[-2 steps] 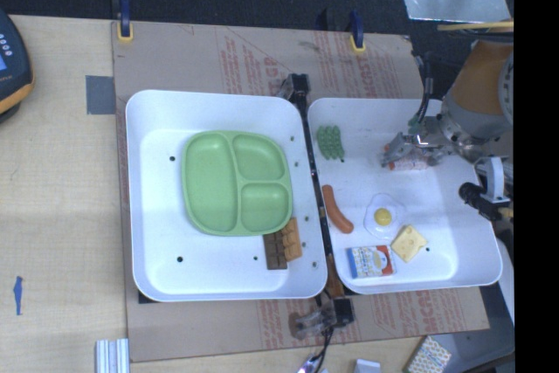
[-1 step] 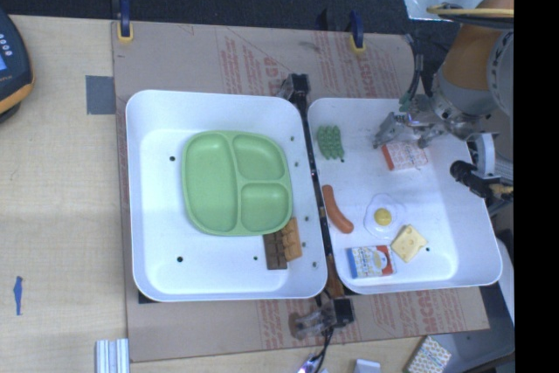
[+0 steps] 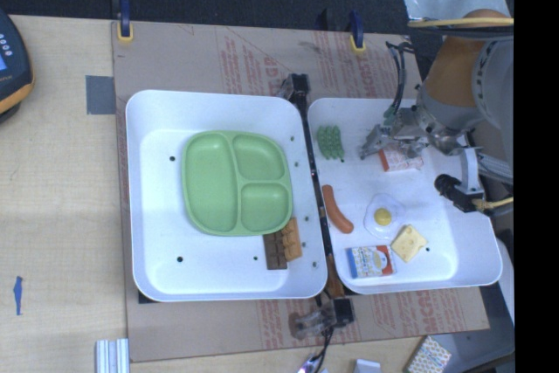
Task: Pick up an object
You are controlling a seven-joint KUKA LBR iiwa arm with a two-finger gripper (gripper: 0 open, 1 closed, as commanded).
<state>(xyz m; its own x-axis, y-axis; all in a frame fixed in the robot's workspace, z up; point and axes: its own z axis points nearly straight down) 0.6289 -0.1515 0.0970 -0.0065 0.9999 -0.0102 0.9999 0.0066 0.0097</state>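
Overhead slanted view of a tan worktop (image 3: pixel 61 214) carrying two shallow white bins side by side on a brown cardboard sheet (image 3: pixel 236 57). The left bin (image 3: pixel 148 266) fills the centre of the frame and holds a green divided plate (image 3: pixel 236 183) with three compartments, lying flat near the bin's middle; a brown waffle-like piece (image 3: pixel 282 245) lies just below and right of the plate, close to the bin's lower right corner.

The right bin (image 3: pixel 467 262) sits at centre right. Its contents: a green bunch-shaped item (image 3: pixel 329 141) at upper left, an orange-red sausage (image 3: pixel 337 209) along the left wall, a fried egg (image 3: pixel 383 217) near the middle, a yellow wedge of cheese (image 3: pixel 408 243) just right of and below the egg, and a small carton with blue and red print (image 3: pixel 369 261) at the lower edge. A red-and-white packet (image 3: pixel 403 159) lies in the upper part of the bin.

The grey arm (image 3: pixel 489 87), with its orange band (image 3: pixel 454 70), enters from the upper right. The claw (image 3: pixel 395 140) is lowered over the upper part of the right bin, directly above the red-and-white packet and touching or nearly touching it; how wide it stands cannot be told, and no object is seen held in it.

Blue-handled clamps (image 3: pixel 124 17) pin the sheet at the top edge. A yellow-and-black device (image 3: pixel 13 61) lies at the far left edge.
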